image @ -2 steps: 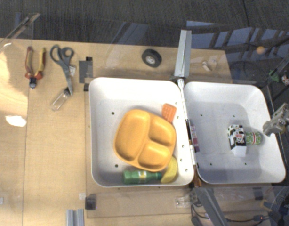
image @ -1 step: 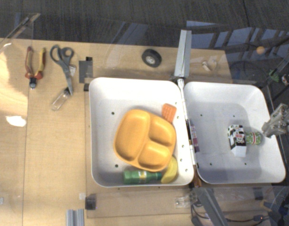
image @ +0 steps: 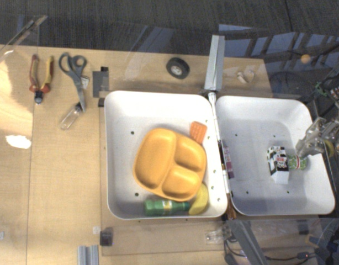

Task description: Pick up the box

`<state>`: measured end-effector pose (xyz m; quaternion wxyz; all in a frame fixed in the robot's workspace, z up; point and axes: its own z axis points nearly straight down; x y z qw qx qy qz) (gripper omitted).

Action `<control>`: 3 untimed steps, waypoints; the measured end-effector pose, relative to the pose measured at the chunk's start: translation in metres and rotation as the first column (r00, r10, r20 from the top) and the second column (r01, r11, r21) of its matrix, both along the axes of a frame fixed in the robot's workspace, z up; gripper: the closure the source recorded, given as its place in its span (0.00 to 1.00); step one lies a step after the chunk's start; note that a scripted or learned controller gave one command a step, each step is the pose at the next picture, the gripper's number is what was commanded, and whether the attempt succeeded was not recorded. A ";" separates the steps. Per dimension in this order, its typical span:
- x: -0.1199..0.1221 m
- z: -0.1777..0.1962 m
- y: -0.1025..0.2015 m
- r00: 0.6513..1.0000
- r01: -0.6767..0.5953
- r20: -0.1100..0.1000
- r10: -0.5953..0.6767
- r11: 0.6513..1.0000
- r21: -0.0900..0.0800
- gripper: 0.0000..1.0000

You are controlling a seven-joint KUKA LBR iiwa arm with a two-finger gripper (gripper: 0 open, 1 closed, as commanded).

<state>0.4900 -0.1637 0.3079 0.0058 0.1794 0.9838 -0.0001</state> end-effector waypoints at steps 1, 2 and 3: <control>0.022 0.014 0.052 1.000 -0.007 -0.001 0.007 1.000 0.001 1.00; 0.005 -0.021 0.047 0.977 -0.215 -0.002 0.215 0.977 -0.001 1.00; 0.070 -0.021 0.107 0.920 -0.391 -0.001 0.391 0.920 -0.001 1.00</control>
